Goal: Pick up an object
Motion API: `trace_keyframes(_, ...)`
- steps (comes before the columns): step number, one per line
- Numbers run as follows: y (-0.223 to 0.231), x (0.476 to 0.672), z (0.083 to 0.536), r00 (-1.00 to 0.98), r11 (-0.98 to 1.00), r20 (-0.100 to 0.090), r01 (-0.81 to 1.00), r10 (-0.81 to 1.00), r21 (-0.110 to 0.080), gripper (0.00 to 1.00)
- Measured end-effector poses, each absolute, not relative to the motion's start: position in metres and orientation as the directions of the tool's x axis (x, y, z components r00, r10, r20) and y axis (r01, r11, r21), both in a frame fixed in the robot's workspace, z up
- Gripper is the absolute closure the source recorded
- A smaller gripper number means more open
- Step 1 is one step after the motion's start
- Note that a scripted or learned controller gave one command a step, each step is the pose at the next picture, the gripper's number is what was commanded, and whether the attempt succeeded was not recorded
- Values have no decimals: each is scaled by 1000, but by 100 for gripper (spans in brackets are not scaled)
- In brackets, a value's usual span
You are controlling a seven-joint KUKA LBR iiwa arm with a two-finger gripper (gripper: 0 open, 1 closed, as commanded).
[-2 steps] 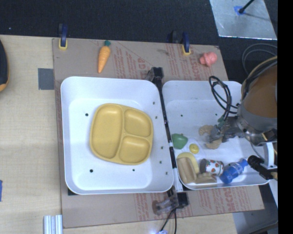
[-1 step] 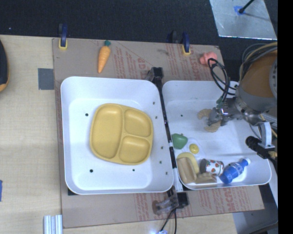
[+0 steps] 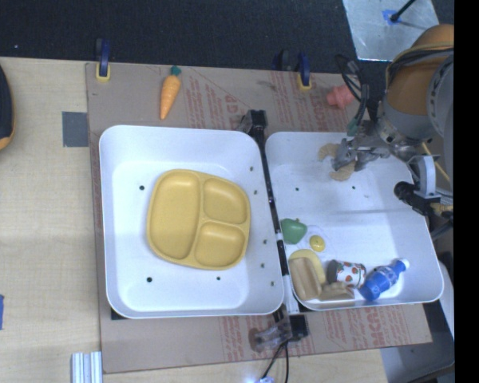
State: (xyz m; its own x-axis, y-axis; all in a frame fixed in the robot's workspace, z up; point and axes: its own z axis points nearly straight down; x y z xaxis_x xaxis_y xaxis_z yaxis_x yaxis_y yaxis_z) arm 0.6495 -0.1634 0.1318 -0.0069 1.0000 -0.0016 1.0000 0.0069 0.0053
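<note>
Fingers (image 3: 353, 159) low at far edge of right bin (image 3: 399, 214), over a tan object (image 3: 335, 159); spread or pinching, cannot tell. Bare bin floor just toward near side of fingers. Farther that way, along near rim: one green piece (image 3: 293, 230), one yellow piece (image 3: 317, 243), one blue bottle (image 3: 382, 280). Well left of fingers, one yellow tray (image 3: 198, 218) in left bin (image 3: 120, 214).

The arm (image 3: 419, 78) reaches in, its pincer (image 3: 353, 156) pointing down.
</note>
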Motion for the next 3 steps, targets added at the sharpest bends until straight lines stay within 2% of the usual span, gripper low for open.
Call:
trace_keyframes(1,-109,657,127,-9,9,2,1000,1000,-4,100)
trace_keyframes(2,3,658,197,-15,15,5,1000,1000,5,100)
trace_keyframes(3,14,606,236,-6,6,2,1000,1000,-5,100)
